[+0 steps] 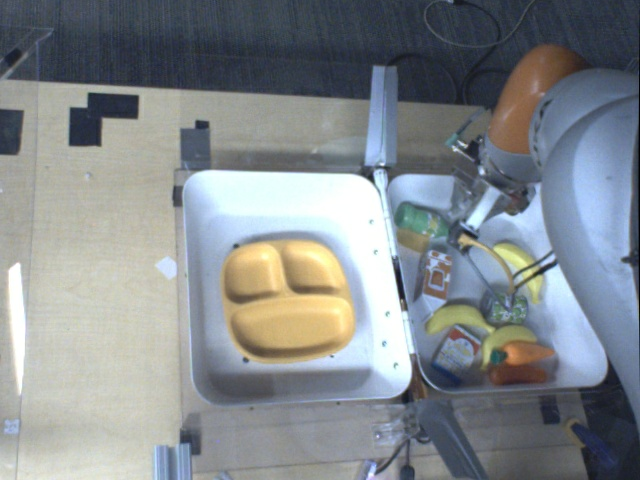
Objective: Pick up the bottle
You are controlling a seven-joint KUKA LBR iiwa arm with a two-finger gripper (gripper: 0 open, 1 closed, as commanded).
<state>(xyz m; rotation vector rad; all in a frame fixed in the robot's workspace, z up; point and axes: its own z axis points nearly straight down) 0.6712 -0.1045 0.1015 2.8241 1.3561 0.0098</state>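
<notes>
Camera view: two-finger gripper [466, 230], grip state unclear, just beside green plastic bottle with yellow label [420, 224] in right shallow white bin [585, 353]

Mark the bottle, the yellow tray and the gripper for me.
bottle [420, 224]: camera view, on its green body.
yellow tray [288, 299]: camera view, on the ridge between its compartments.
gripper [466, 230]: camera view, midway between its fingertips.

Pale wooden bench [90, 268] against dark carpeted floor [250, 18] with loose cable [465, 18]
</notes>
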